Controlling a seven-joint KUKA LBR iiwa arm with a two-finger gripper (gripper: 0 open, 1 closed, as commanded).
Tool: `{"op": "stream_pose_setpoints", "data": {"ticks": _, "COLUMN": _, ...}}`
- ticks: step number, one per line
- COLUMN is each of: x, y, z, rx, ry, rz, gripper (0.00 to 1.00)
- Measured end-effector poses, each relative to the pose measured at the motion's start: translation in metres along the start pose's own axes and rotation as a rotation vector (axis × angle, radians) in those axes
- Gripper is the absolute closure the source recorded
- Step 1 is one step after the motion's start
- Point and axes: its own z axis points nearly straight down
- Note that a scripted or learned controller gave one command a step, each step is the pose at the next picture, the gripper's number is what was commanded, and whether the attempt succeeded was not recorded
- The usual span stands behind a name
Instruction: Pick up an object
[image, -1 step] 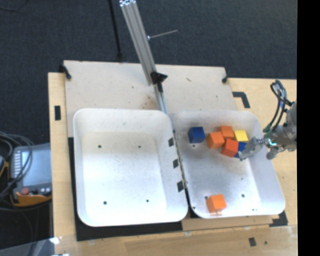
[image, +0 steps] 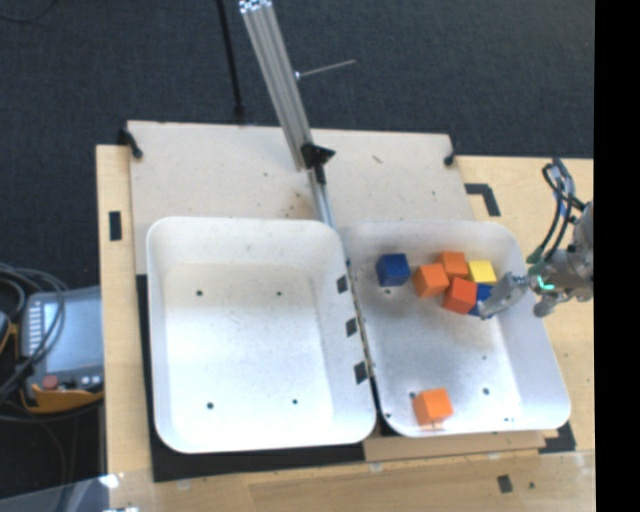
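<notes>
In the right bin (image: 530, 390) a cluster of cubes lies near the far right: a blue cube (image: 393, 269), an orange cube (image: 431, 280), a second orange cube (image: 455, 263), a yellow cube (image: 482, 271) and a red-orange cube (image: 461, 295). A small blue piece (image: 484, 293) peeks out beside the red-orange cube. One more orange cube (image: 433, 406) rests alone near the bin's front edge. My gripper (image: 497, 300) comes in from the right at the bin's right wall, its tip just right of the cluster and next to the red-orange cube.
The left bin (image: 170, 400) stands beside the right one, with a divider between them. A slanted aluminium pole (image: 283, 90) rises from behind the bins. A grey control box and cables (image: 50, 335) lie off the bench at the left.
</notes>
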Motion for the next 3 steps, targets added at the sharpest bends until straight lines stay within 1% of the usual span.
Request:
{"op": "stream_pose_setpoints", "data": {"ticks": 1, "x": -0.006, "y": 0.008, "z": 0.055, "rx": 0.007, "ry": -0.001, "rz": 0.002, "gripper": 0.00}}
{"op": "stream_pose_setpoints", "data": {"ticks": 2, "x": -0.011, "y": 0.005, "z": 0.097, "rx": 0.006, "ry": 0.000, "rz": 0.003, "gripper": 0.00}}
{"op": "stream_pose_setpoints", "data": {"ticks": 3, "x": -0.006, "y": 0.014, "z": 0.147, "rx": 0.002, "ry": 0.000, "rz": 0.006, "gripper": 0.00}}
